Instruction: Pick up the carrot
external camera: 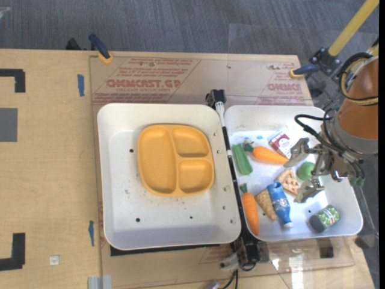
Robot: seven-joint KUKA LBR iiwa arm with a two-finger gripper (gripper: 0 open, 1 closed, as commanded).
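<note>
Two bins on the table, two carrots in the right bin.
One carrot lies just left of the end effector, whose fingers are spread open around a green thing, gripping nothing. The second carrot sits by that bin's left wall. The left bin holds one orange divided plate.

orange carrot, lying flat, right bin
</note>
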